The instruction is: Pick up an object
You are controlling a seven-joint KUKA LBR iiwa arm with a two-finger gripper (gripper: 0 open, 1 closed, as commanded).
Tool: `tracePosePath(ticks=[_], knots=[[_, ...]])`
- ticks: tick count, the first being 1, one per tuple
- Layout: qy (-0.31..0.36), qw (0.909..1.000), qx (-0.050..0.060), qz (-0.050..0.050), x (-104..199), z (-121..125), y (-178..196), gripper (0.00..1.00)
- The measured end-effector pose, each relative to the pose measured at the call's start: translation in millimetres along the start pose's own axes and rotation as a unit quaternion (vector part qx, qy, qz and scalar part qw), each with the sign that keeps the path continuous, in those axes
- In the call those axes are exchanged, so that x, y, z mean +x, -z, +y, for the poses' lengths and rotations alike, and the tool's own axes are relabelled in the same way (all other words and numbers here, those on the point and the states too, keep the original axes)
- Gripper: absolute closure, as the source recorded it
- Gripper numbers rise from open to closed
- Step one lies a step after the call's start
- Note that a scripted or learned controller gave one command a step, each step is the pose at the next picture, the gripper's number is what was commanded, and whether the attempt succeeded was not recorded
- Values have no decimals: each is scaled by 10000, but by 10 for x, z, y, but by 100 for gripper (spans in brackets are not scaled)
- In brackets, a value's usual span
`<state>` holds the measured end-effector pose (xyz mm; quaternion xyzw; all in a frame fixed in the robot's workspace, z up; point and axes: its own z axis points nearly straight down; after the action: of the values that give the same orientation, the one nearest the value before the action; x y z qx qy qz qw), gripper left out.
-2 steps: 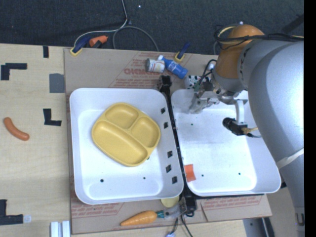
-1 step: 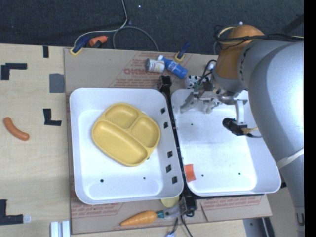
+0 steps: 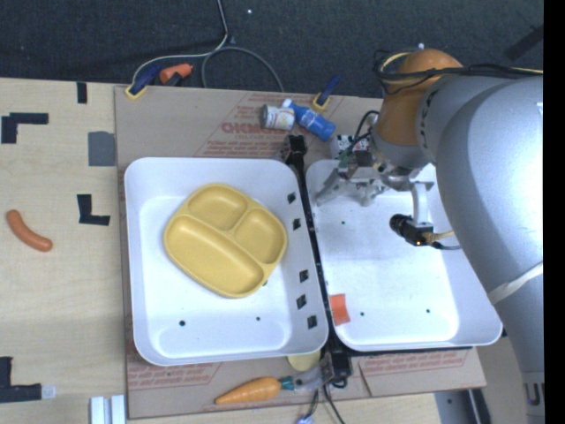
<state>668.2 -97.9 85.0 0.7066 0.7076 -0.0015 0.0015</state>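
Pincer (image 3: 353,179) sits low over the far left corner of the right bin (image 3: 441,329), close to the divider between the two bins; from this slant you cannot tell its state. You see metal parts and dark cabling bunched there, under the grey arm (image 3: 494,175), which enters from your right with its orange band (image 3: 415,95) above the wrist.

Your candidates for picking: a yellow divided plate (image 3: 227,238) lies flat in the middle of the left bin (image 3: 146,325), three compartments up, well apart from the pincer. A small orange block (image 3: 338,308) lies in the right bin against its left wall, near the front, also apart from the pincer.

Outside the bins, on the cardboard sheet (image 3: 177,122): a white-and-blue tube (image 3: 298,117) lies on its side behind the bins, just beyond the pincer. A toy carrot (image 3: 250,390) lies in front of the left bin. An orange-handled clamp (image 3: 159,76) grips the sheet's far left corner, a blue clamp (image 3: 327,91) the far edge.

On the wooden counter (image 3: 53,307) to your left, a toy sausage (image 3: 28,230) lies well away from both bins, among black tape marks
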Motion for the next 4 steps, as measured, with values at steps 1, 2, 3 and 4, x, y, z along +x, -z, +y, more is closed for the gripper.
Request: tracePosePath(ticks=[1,2,3,4], knots=[[-8,10000,-17,6,22,-250,11,0],[5,10000,-11,19,-57,13,4,0],[11,10000,-19,9,-55,13,111,100],[10,10000,-15,2,-58,10,103,0]])
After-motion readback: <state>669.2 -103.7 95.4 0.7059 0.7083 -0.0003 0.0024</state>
